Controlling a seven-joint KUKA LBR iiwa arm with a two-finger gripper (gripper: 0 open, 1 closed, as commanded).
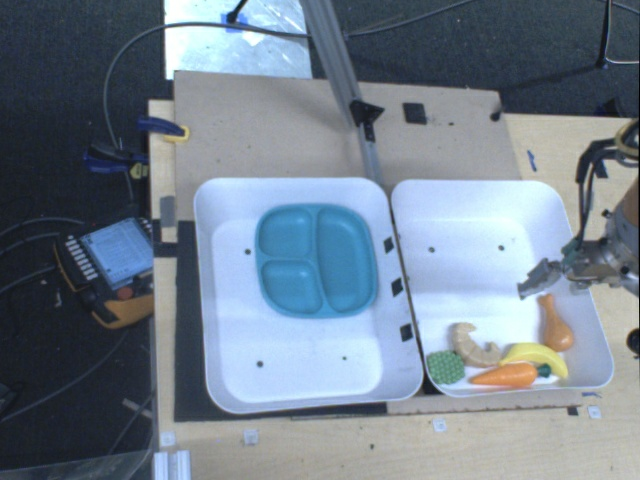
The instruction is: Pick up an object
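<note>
The arm (622, 230) is grey metal with an orange patch at the picture's edge. Black cables loop above its wrist. The gripper (537, 279) is grey, blocky, with dark angular fingers.

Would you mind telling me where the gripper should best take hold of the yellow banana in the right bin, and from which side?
Probably at the banana's upper middle, coming straight down from above. It lies flat in the right bin's near corner, with the carrot pressed along its lower edge and the bin wall close beyond, so a sideways approach looks crowded. The gripper sits just above it.
</note>
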